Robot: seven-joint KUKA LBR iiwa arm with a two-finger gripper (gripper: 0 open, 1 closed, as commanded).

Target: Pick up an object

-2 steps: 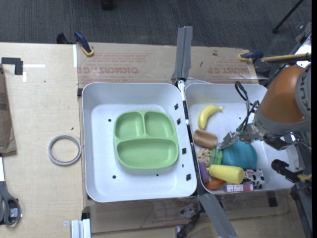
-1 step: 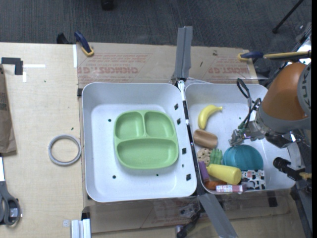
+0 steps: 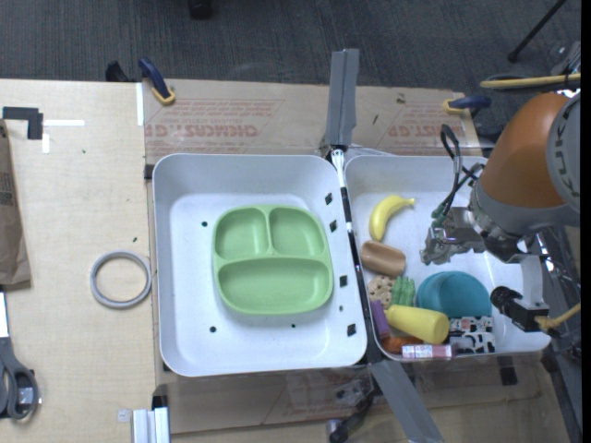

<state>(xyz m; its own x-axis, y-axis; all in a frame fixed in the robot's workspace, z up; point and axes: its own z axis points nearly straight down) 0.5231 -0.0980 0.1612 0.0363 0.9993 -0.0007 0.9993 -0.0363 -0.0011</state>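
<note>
We see the pincer (image 3: 441, 245) low in the right bin (image 3: 420, 175); whether it is spread, we cannot tell. At its ten o'clock lies a banana (image 3: 388, 215), at six a blue bowl (image 3: 452, 295), at nine the green plate (image 3: 272, 260) in the left bin (image 3: 175, 275).

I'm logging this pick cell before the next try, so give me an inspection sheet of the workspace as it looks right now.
Surface: wooden bench with cardboard under two white bins; left bin, right bin.
Job's things: banana, brown sausage-shaped toy, blue bowl, yellow cylinder, green toy, all in the right bin.
Clutter: green divided plate in the left bin; tape ring, scissors on the bench.
Grippers: gripper above the right bin, beside the bowl; holds nothing visible.
Cables: black cable along the arm.
Surroundings: dark carpet; clamps at the far edge.
</note>
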